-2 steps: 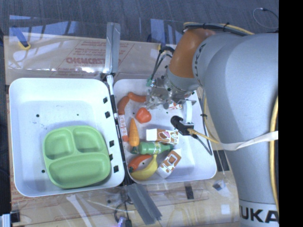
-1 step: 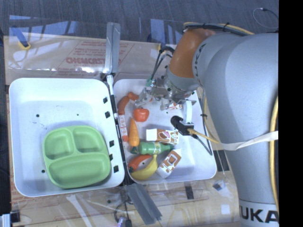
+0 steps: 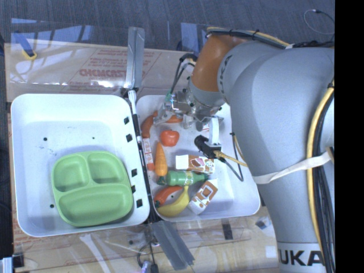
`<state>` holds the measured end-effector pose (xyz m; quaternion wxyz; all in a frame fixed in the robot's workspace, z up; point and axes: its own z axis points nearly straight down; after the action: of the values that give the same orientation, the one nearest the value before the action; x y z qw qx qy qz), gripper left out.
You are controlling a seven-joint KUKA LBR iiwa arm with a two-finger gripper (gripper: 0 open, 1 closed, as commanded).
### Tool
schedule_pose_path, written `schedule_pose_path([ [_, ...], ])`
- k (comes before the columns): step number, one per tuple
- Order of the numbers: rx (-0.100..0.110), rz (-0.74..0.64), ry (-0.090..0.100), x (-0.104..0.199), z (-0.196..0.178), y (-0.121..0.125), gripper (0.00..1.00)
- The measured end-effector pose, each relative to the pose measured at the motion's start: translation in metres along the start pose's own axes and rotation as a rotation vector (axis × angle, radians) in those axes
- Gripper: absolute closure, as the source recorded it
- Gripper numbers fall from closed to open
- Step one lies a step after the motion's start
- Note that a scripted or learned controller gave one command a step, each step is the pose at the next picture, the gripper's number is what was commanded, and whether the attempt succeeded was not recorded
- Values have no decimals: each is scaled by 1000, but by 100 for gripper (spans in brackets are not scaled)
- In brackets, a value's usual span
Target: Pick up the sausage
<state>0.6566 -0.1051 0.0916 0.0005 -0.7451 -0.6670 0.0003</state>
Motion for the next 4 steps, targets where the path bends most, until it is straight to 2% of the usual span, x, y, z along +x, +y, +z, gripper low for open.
schedule_pose_path([
  [1, 0, 0, 0, 0, 0, 0, 0],
  [2, -1, -5, 0, 1, -11, 1, 100],
  [3, -1, -6, 0, 1, -11, 1, 0],
  [4, -3, -10, -1, 1, -21, 1, 100],
])
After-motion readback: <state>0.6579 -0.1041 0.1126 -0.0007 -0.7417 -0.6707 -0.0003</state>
